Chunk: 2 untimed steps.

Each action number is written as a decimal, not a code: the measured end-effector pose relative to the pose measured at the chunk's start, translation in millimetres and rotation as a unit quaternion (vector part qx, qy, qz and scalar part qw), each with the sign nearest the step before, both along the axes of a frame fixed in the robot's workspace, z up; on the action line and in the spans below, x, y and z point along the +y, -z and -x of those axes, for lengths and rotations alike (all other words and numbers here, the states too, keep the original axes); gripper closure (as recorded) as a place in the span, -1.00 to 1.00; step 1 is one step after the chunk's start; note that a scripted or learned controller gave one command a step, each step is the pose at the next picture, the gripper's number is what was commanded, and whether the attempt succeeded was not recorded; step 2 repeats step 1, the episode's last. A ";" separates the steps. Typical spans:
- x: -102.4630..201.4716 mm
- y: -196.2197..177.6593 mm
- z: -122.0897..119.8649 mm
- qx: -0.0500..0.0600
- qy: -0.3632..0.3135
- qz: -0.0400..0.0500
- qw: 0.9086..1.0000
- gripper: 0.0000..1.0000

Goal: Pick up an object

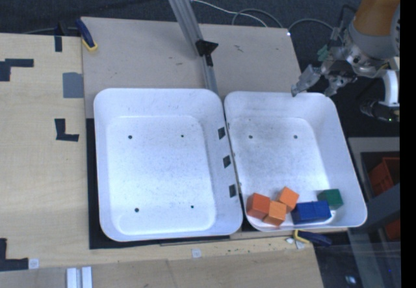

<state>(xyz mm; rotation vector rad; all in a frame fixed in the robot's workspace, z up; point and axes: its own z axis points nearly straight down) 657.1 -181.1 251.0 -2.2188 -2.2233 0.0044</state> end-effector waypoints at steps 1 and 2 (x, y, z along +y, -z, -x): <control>39.1 -73.9 -18.3 -0.005 -0.002 0.000 1.000 -1.00; 39.1 -73.9 -18.3 -0.005 -0.002 0.000 1.000 -1.00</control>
